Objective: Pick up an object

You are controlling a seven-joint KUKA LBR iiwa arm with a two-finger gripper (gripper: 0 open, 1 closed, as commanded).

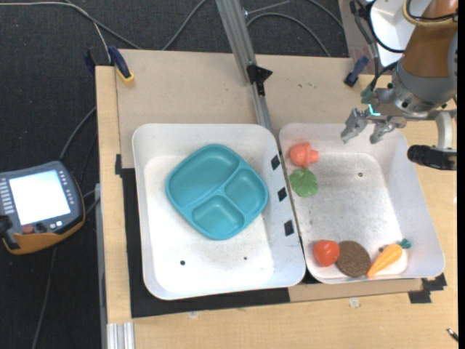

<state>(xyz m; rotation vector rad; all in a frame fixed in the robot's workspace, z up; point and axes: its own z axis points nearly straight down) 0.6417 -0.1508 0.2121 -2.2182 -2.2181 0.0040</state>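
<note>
My gripper (367, 130) hangs over the far edge of the right bin (370, 195), fingers spread apart with nothing between them. In that bin, an orange-pink toy (303, 154) lies by the left wall with a green leafy toy (304, 183) just in front of it. Along the near edge sit a red tomato (326, 252), a brown round patty (353, 258) and an orange carrot (385, 259). All of these lie well apart from the gripper.
The left bin (160, 267) holds a teal divided plate (216, 190). A metal post (240, 35) rises behind the bins. A teach pendant (36, 206) lies off the bench at left. Cables run across the dark floor.
</note>
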